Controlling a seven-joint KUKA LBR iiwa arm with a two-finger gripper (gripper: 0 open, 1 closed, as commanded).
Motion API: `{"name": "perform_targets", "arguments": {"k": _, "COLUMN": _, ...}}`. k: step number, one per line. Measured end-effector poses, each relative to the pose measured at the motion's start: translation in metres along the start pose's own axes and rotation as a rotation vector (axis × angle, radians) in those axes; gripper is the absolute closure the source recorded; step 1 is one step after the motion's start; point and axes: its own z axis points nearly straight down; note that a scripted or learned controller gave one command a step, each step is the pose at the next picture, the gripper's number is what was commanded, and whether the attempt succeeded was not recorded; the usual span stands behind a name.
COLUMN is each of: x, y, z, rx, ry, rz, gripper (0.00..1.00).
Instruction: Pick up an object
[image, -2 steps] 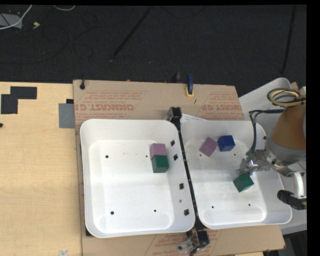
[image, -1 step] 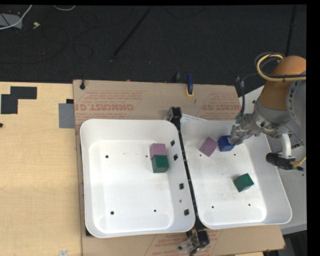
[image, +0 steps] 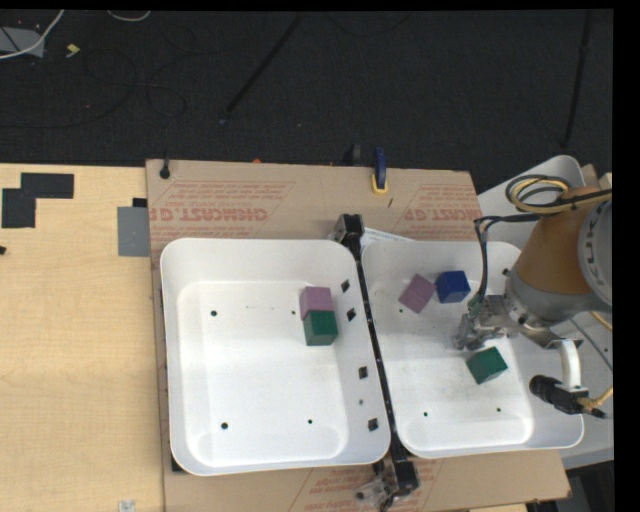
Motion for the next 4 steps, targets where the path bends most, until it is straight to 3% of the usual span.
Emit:
{"name": "perform_targets", "arguments": {"k": 1, "x": -0.029, "y": -0.006, "z": -0.168, "rx": -0.019, "ry": -0.008, "rz": -0.001, "gripper": 1.00}}
{"name": "perform_targets", "arguments": {"k": 2, "x": -0.027, "y": 0.076, "z": -0.186, "rx": -0.013, "ry": -0.005, "rz": -0.005, "gripper": 1.00}}
{"name": "perform_targets", "arguments": {"k": 3, "x": -0.025, "y": 0.075, "z": -0.058, "rx": 0.004, "ry": 0.001, "rz": -0.004, "gripper": 1.00}}
{"name": "perform_targets", "arguments": {"k": 4, "x": -0.030, "y": 0.076, "z": -0.032, "rx": -0.019, "ry": -0.008, "rz": -0.004, "gripper": 1.00}}
